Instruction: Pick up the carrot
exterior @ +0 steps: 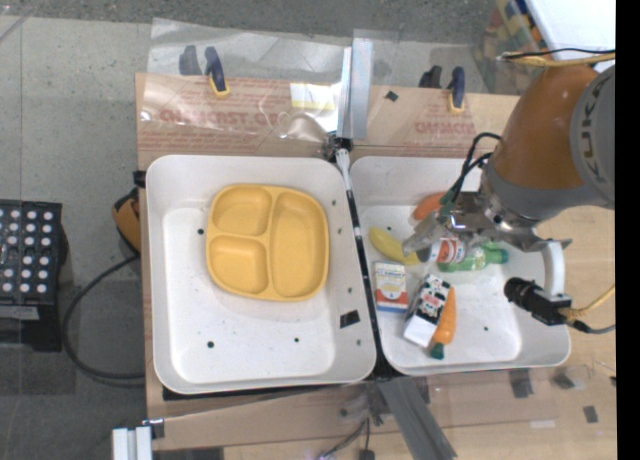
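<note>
The carrot (447, 319) lies in the right bin (500, 343) near its front edge. It is orange, its green end points toward the front, and it leans against a small black-and-white box (428, 305). My gripper (440, 233) hangs over the middle of the right bin, behind the carrot and apart from it, just above a green bottle (472, 257). The arm's grey and orange wrist (545, 143) hides the back right part of that bin.
A yellow banana (386, 243), a small white carton (391, 286) and an orange-red item (430, 206) also lie in the right bin. The left bin (180, 328) holds a yellow divided plate (268, 241). A metal divider (352, 218) runs between the bins.
</note>
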Controlling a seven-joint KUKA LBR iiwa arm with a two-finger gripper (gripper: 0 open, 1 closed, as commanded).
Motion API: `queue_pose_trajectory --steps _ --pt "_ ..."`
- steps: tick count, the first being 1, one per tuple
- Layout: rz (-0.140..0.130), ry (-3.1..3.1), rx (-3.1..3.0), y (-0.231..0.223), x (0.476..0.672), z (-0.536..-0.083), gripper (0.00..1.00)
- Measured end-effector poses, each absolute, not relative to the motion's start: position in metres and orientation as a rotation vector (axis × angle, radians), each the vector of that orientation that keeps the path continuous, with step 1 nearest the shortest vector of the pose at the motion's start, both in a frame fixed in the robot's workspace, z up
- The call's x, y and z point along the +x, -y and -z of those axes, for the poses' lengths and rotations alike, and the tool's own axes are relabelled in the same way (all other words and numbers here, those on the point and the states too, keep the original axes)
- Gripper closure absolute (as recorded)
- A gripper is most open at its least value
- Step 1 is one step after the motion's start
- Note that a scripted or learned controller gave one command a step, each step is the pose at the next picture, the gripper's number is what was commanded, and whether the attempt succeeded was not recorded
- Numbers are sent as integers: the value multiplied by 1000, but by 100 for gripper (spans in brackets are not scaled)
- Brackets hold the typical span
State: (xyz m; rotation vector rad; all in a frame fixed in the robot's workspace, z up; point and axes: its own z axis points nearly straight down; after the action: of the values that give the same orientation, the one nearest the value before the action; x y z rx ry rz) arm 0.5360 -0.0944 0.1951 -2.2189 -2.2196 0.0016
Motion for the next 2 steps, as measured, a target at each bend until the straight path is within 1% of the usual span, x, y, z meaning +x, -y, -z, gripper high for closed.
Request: queue_pose_trajectory --steps 1,2 --pt "21 2227 -2236 114 501 -123 0" --pt "10 2232 -2221 118 482 -124 0"
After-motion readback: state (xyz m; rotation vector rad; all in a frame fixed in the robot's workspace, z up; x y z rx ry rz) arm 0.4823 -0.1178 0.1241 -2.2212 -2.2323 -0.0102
